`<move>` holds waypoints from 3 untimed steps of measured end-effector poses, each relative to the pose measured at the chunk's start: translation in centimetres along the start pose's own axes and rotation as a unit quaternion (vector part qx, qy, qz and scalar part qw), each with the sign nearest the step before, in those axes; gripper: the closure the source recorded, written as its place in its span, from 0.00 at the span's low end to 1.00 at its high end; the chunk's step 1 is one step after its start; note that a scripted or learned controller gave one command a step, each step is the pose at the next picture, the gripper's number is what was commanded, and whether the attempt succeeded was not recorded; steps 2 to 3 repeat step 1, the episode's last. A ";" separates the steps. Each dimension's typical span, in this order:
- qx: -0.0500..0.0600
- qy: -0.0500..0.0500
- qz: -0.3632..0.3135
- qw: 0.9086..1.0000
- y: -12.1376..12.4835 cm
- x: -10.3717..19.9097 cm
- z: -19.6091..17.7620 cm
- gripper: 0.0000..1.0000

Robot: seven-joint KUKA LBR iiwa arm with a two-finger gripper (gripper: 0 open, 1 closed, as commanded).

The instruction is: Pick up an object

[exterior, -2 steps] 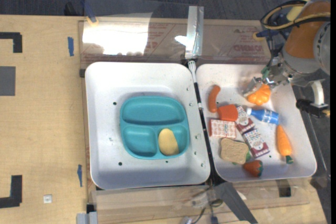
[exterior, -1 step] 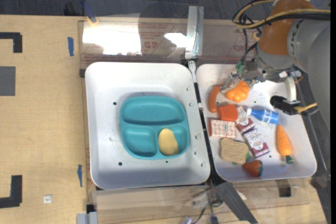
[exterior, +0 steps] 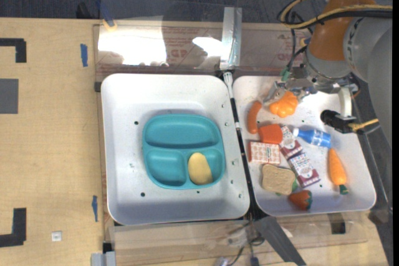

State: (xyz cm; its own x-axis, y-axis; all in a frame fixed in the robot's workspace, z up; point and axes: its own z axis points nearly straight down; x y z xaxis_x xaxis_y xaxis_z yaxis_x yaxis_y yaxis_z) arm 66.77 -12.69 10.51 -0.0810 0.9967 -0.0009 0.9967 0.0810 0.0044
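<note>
You see two white bins: the left bin (exterior: 118,134) holds one teal tray (exterior: 181,134) and one potato (exterior: 199,169); at upper right, the hand (exterior: 292,89) touches the orange pepper (exterior: 283,104), grip unclear

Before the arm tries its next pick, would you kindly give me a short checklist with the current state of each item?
1. Gripper positioned over the right bin: ok, it sits at the bin's far end.
2. A target lies directly at the gripper: ok, the orange pepper-like toy is right below it.
3. Object between the fingers: cannot tell, the wrist hides them.
4. Target free of neighbours: ok, the pepper lies apart from the orange sausage-shaped toy and the red block.
5. Left bin undisturbed: ok, the teal tray holds the yellow potato-like toy.
</note>
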 end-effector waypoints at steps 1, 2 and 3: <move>-0.003 0.000 0.048 0.999 0.6 5.3 -8.4 1.00; -0.003 0.000 0.048 0.999 0.6 5.3 -8.4 1.00; -0.003 0.000 0.048 0.999 0.6 5.3 -8.4 1.00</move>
